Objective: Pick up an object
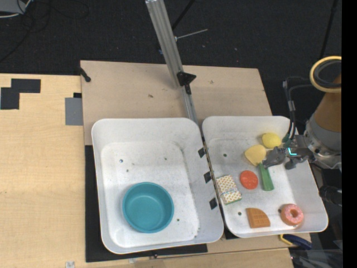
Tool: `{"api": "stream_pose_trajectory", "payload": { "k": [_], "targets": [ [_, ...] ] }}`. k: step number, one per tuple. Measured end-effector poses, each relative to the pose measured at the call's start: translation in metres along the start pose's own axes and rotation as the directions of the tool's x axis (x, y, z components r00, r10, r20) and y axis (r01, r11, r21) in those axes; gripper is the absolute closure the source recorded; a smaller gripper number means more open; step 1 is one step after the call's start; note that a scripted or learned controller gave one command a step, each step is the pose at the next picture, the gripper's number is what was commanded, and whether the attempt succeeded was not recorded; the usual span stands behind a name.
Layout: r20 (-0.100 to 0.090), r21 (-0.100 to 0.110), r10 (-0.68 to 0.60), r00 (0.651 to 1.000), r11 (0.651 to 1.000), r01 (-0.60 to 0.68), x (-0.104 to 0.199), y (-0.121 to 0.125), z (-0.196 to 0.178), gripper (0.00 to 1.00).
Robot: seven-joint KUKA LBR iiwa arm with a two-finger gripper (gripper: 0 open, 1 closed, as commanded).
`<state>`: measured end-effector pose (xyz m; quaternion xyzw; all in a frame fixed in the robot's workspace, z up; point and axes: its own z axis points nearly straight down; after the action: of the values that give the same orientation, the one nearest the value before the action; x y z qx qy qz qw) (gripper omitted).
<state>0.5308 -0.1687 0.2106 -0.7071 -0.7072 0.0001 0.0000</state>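
- The gripper (274, 158) sits low inside the right bin (245, 128), near that bin's right edge, over a cluster of small objects.
- A yellow wedge-shaped piece (255, 154) lies just beside the gripper tip, on its left; a green stick (265, 178) lies directly below the tip, pointing toward the bin's front edge.
- A yellow ball (271, 140) rests just behind the gripper, toward the bin's back edge.
- A red disc (249, 180) lies just beside the green stick, on its left.
- Whether the gripper is parted, closed, or holding any object cannot be told.
- The arm (326, 119) enters across the right bin's right edge, wrist angled down toward the bin centre.
- Near the right bin's front edge: a patterned block (228, 188), an orange-brown wedge (257, 218), a pink donut (292, 214).
- The left bin (111, 135) holds a teal bowl (148, 207) near its front edge.
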Motion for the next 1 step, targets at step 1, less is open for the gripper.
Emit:
{"api": "stream_pose_trajectory", "payload": {
  "k": [1],
  "targets": [
    [0.000,0.000,0.000,1.000,1.000,0.000,0.0000,0.0000,0.0000,0.00]
  ]
}}
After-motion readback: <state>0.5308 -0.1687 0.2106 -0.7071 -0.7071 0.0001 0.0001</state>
